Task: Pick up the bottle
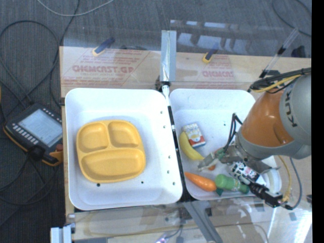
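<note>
The green bottle (231, 182) lies on its side near the front edge of the right bin (212, 103). To its left, almost touching it, is an orange carrot (200, 181). My gripper (212, 161) hangs low over the bin just above and to the left of the bottle, between the bottle and a yellow banana (189, 147). Nothing shows held in it. The grey and orange arm (273, 125) covers the bin's right side.
A small red and white carton (194, 134) lies beside the banana in the middle of the right bin. The left bin (91, 97) holds a yellow divided plate (110, 150). A metal divider post (168, 54) stands behind the two bins.
</note>
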